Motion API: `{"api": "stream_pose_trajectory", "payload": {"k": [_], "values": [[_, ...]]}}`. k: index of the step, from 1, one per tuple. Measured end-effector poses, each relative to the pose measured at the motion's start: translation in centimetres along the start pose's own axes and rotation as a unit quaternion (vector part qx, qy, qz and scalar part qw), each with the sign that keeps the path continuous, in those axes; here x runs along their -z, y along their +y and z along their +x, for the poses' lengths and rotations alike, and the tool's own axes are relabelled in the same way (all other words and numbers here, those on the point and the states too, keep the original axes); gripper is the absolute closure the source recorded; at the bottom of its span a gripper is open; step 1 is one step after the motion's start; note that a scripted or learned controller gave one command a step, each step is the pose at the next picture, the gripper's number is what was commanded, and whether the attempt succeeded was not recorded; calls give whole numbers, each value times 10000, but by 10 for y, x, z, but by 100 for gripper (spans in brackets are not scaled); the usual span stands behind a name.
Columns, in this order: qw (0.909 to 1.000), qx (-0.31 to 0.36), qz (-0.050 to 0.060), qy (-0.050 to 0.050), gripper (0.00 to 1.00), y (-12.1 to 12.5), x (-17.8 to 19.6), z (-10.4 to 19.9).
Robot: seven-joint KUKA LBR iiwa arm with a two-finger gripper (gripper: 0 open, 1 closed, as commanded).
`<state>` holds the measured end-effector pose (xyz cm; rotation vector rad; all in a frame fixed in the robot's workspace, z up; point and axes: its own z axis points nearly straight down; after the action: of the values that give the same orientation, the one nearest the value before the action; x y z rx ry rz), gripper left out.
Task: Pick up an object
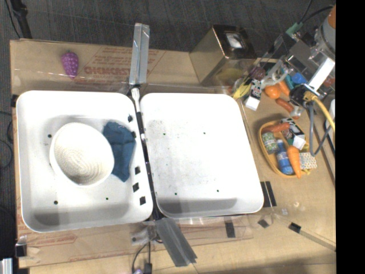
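- Gripper (pixel 302 56) sits above the bench's far right corner, well apart from both bins; whether it is open or closed cannot be told, as it blurs into the clutter beneath, and nothing can be made out in its grasp.
- Just beneath and beside it lie small toys, some orange (pixel 276 90), and nearer along the right edge a yellow oval dish (pixel 262 137) holding more of them.
- Right bin (pixel 245 124), the closer one to the arm, shows a bare, speckled floor.
- Left bin (pixel 23 113) holds the likely picks: a white ribbed dome (pixel 80 153) at the middle, and a blue cloth (pixel 121 150) touching its right side, close to the bin's right wall.
- A purple lump (pixel 70 63) rests outside, beyond the left bin's far left corner.
- Risks, as I judge them: the dome looks too broad and smooth for a two-finger pinch, so it may slip; a descent near the shared wall could strike the rim; a pinch on the cloth may catch only a fold, or drag the dome along.
- Red print on the cardboard sheet (pixel 108 68) beyond the left bin is too blurred to read; the pale label on the brown box (pixel 225 53) is likewise illegible.
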<state>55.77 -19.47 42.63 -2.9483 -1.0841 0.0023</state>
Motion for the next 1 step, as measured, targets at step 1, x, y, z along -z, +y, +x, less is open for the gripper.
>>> {"api": "stream_pose_trajectory", "payload": {"k": [1], "values": [[9974,718,13,-5,0,58,15,74]]}}
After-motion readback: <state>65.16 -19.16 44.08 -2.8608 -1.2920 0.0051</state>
